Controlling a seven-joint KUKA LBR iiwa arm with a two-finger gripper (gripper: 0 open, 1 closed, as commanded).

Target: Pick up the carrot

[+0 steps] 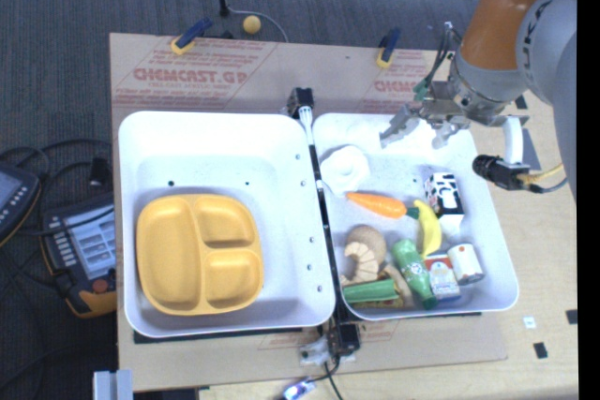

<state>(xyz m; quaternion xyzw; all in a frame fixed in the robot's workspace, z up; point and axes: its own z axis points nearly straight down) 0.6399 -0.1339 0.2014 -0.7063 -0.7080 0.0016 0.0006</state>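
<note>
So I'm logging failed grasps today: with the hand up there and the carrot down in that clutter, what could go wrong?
The hand, its fingers spread, hovers over the right bin's far end, apart from the carrot, so it may descend off target. The banana sits at the carrot's green end and the white cup lies just above it; either could get nudged or grabbed instead.
</note>
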